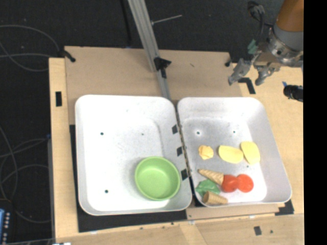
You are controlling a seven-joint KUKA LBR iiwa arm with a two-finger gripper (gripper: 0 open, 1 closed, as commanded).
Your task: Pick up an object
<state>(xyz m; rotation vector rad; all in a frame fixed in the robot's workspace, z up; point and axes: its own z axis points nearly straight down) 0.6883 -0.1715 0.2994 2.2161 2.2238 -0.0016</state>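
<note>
The gripper hovers near the desk's far right corner, fingers spread wide and holding nothing (task seemingly unstarted), while toy food waits in the right bin.

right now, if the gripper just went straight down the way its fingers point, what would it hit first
Probably the bare bench just beyond the right bin's far rim, though depth is unclear. The gripper hangs open, holding nothing.

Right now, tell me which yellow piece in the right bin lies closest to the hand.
The rightmost yellow piece, the elongated one beside the bin's right wall. The oval middle piece and the small pale one lie further left, away from the hand.
</note>
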